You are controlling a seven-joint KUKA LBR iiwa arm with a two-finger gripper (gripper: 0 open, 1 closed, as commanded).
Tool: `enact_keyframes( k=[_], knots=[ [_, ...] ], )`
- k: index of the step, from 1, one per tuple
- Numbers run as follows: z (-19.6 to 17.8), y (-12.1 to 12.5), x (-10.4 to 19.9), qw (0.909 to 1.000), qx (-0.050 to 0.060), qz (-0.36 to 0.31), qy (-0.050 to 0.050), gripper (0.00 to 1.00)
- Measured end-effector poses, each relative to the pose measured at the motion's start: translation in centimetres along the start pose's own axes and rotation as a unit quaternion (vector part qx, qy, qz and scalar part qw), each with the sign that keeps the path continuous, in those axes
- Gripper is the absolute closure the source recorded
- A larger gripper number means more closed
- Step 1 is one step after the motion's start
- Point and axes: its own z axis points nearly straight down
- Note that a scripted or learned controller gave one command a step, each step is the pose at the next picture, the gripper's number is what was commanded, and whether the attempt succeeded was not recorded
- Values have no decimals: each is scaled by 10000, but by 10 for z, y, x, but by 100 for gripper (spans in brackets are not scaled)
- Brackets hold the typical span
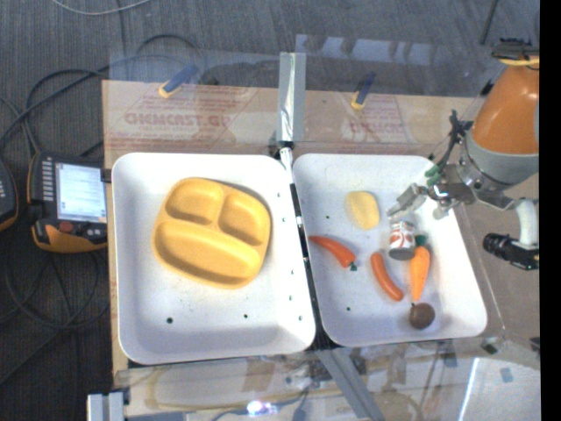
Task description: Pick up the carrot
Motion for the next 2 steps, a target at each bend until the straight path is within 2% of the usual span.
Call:
enact_keyframes(
  k=[1,2],
  knots=[
    [71,-35,-35,9999,-1,-130,10,0],
    [112,-45,-34,9958,-86,-913,35,0]
  ],
)
